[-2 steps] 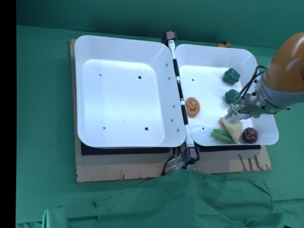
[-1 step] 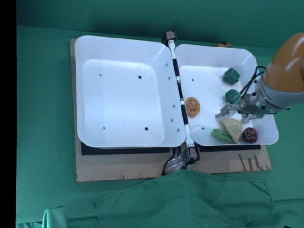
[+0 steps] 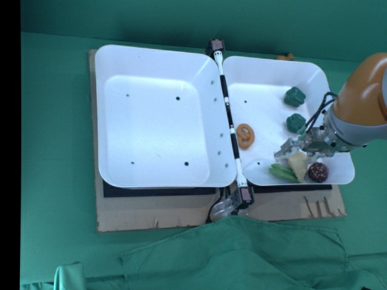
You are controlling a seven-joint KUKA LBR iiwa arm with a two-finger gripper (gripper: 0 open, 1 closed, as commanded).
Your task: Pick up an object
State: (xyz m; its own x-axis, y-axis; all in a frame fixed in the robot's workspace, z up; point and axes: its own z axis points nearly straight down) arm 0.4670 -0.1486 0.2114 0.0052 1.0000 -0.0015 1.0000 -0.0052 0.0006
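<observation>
My gripper (image 3: 290, 149) hangs low over the front part of the right bin (image 3: 260, 71), reaching in from the right. Just below it lies a pale yellow wedge (image 3: 297, 164), touching or nearly touching the gripper's tip. A green pod (image 3: 282, 173) lies to the left of the wedge and a dark red round piece (image 3: 318, 172) to its right. An orange pretzel-shaped ring (image 3: 245, 136) rests near the bin's left wall. Two dark green pieces (image 3: 294, 96) (image 3: 295, 122) sit further back, the nearer one close behind the gripper.
The left bin (image 3: 109, 65) is white with small dark holes. A black and white bar (image 3: 228, 110) runs between the two bins. Green cloth (image 3: 242, 252) covers the bench in front. The grey arm with its orange band (image 3: 363, 95) comes over the right bin's edge.
</observation>
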